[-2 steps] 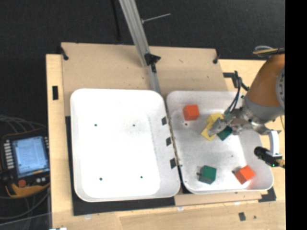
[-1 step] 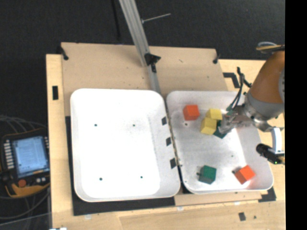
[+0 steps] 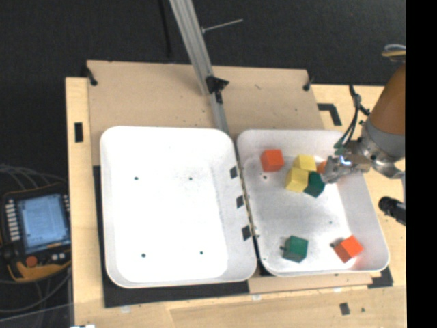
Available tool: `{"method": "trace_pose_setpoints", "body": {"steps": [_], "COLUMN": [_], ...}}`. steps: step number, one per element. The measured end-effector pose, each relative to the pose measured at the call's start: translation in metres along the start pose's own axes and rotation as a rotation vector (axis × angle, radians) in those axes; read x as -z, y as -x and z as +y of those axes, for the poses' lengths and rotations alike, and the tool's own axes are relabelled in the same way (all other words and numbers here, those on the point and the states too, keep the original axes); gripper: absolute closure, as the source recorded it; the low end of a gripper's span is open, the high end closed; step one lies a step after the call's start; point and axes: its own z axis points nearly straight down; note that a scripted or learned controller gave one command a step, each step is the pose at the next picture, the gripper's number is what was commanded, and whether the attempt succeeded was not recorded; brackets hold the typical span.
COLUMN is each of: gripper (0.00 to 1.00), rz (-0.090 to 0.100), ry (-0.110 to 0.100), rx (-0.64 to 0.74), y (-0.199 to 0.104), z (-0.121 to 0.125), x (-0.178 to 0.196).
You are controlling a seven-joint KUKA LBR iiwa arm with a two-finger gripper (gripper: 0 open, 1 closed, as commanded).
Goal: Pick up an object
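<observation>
The right bin [image 3: 311,255] holds several small blocks. An orange cube [image 3: 272,160] lies at its upper left. Two yellow blocks [image 3: 300,173] sit together near the middle top, with a dark green block [image 3: 315,184] touching their right side. Another green block [image 3: 295,249] and an orange block [image 3: 348,248] lie near the front. My gripper [image 3: 330,169] reaches in from the right, its tip right beside the upper green block and the yellow ones. Its fingers are too small and blurred to read.
The left bin [image 3: 116,203] stands beside the right one, with a divider between them. A slanted metal pole [image 3: 198,50] rises from behind the bins. A teach pendant [image 3: 37,224] lies off the bench at the left.
</observation>
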Motion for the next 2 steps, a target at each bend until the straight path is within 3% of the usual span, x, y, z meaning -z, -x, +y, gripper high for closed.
{"method": "trace_pose_setpoints", "body": {"steps": [1, 2], "gripper": [1.0, 1.0], "rz": [-0.001, 0.002], "ry": [0.002, -0.005], "rx": [0.009, 0.012], "y": [0.002, -0.045], "z": [0.002, 0.01], "x": [0.055, 0.045]}}
